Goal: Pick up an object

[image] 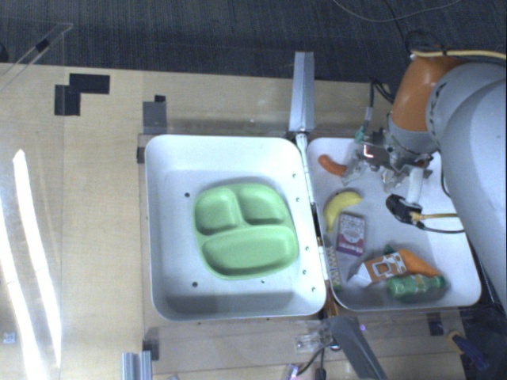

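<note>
Gripper [379, 155] was poised over the right bin [467, 291], finger state not discernible | red sausage [333, 165] lay just beside at 9 o'clock, long axis running 10-to-4 | nothing was seen held.

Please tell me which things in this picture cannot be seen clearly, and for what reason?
- Gripper, camera view: the wrist above covers it, so the state of its grasp cannot be judged.
- Right bin: the grey arm hides its far right side.
- Maroon packet: its print is too small to read.
- Green item by the orange carrot: too blurred to identify.
- Red item: small and partly hidden by the gripper.
</note>
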{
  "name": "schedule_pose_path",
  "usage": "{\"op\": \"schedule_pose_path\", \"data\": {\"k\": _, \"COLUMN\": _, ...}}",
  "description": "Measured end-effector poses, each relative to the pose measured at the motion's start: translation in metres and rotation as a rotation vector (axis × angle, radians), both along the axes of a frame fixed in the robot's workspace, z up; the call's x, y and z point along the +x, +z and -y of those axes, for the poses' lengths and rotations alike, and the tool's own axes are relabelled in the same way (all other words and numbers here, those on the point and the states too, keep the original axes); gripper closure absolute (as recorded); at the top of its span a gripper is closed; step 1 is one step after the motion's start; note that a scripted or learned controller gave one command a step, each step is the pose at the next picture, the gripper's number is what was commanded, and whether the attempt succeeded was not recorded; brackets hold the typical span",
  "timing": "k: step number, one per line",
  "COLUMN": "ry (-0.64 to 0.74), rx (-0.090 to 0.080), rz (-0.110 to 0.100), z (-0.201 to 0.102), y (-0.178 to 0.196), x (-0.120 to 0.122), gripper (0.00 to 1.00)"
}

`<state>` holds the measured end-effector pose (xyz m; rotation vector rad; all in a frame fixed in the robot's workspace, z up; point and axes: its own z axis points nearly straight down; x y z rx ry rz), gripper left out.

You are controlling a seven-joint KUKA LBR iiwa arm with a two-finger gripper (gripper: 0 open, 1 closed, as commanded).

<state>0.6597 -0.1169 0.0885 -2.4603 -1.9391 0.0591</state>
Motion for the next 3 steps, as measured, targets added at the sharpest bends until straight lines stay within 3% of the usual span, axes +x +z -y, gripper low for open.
{"op": "schedule_pose_path", "data": {"k": 1, "ry": 0.007, "rx": 0.006, "rz": 0.005, "z": -0.007, "y": -0.001, "x": 0.002, "gripper": 0.0}}
{"op": "schedule_pose_path", "data": {"k": 2, "ry": 0.014, "rx": 0.019, "rz": 0.017, "z": -0.016, "y": 0.012, "x": 0.006, "gripper": 1.0}}
{"op": "schedule_pose_path", "data": {"k": 3, "ry": 0.009, "rx": 0.013, "rz": 0.011, "z": -0.01, "y": 0.011, "x": 0.003, "gripper": 0.0}}
